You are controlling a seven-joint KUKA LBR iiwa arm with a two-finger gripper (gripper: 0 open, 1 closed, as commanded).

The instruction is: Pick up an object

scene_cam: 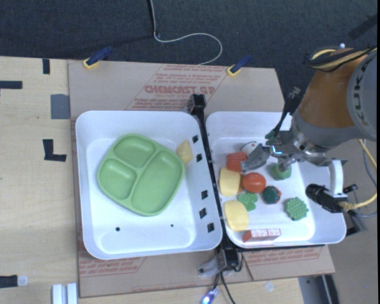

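Fingers: I see the gripper [261,157] low over the right bin [316,233], its two grey fingers [253,160] spread apart with nothing between them.
Finger tips: they point toward the red tomato [254,182], one tip just above it and just beside an orange-red piece [235,161].
Arm: the grey arm [342,106] with its orange band comes in from the right, above the tomato's bin.
Near the tomato: a yellow block [229,182] touches its left side; a green leafy piece [247,201] lies just below it; a red strawberry-like toy [271,194] sits just to its lower right.
Further from the tomato: a green bumpy toy [296,208] lies to the lower right, a second yellow piece [237,215] below left, a small red-and-white box [261,235] at the bin's front wall.
Partly hidden: a green item [281,170] right of the tomato, under the wrist; I cannot tell what it is.
Left of the tomato: the left bin [95,227] holds a green divided plate [140,174] and a pale yellow wedge [185,151] beside the plate.
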